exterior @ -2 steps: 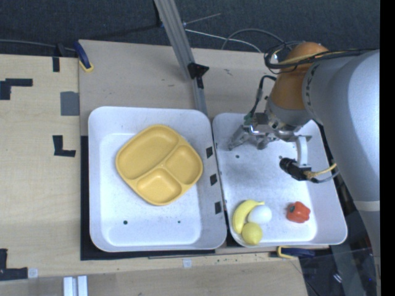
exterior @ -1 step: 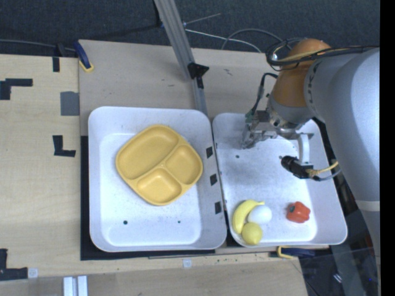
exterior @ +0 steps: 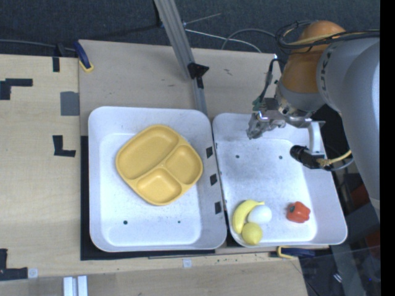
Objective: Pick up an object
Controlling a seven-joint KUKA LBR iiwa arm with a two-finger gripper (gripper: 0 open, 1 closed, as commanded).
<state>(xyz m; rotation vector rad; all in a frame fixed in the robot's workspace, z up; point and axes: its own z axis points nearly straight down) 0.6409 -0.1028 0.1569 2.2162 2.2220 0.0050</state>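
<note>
The right bin (exterior: 271, 171) holds a yellow banana (exterior: 244, 211), a white egg-like ball (exterior: 261, 214) and a yellow lemon (exterior: 252, 233), bunched at its near left corner. A small red pepper (exterior: 298, 212) lies near the bin's front right. My gripper (exterior: 255, 130) hangs over the far left corner of this bin, well away from all these objects. Nothing is seen between its fingers.
The left bin (exterior: 102, 165) holds a yellow divided plate (exterior: 159, 163). A slanted metal pole (exterior: 179, 36) crosses the bench behind the bins. Black cables and a black fitting (exterior: 305, 156) hang off the wrist over the right bin's far right side.
</note>
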